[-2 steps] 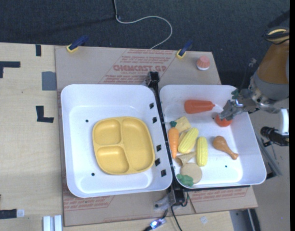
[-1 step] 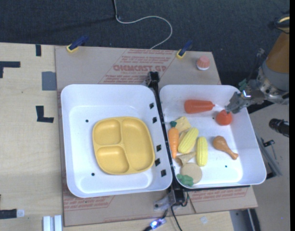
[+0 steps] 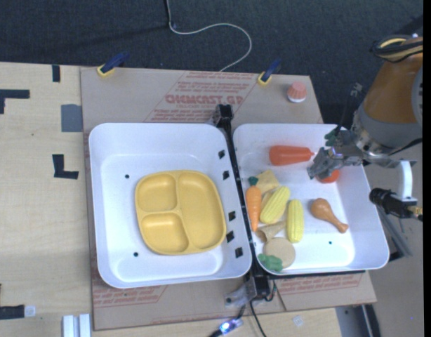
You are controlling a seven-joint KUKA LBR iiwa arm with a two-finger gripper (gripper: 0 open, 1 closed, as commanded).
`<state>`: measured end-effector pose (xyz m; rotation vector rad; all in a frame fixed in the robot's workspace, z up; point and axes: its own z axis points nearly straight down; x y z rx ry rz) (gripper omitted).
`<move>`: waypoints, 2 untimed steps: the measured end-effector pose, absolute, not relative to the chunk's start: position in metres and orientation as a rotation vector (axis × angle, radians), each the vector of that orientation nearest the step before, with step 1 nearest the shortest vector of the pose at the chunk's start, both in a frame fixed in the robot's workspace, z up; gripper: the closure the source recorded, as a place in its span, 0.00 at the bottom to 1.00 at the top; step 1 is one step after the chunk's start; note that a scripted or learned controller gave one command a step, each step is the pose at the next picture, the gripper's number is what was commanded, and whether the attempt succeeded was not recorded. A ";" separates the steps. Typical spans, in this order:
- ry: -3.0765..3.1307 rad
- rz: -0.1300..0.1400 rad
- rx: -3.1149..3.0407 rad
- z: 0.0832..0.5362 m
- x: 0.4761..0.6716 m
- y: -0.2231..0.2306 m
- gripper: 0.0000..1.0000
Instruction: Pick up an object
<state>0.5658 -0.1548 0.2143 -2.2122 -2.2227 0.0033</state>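
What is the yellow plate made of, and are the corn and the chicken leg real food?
The yellow plate looks like moulded plastic: one even colour, smooth, with three rounded compartments. The two corn cobs and the chicken leg look like plastic toys too: flat bright colours and a slight shine, though the view is too blurry to be sure. The white bins also look like smooth plastic.

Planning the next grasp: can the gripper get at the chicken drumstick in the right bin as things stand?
Probably yes. The drumstick lies apart from the corn cobs on bare bin floor, nothing on top of it. The gripper hovers just above it in the same bin, so a short move should do.
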 end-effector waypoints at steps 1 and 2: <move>-2.222 0.004 -2.212 0.212 0.542 -0.109 1.00; -2.225 0.002 -2.212 0.230 0.530 -0.067 1.00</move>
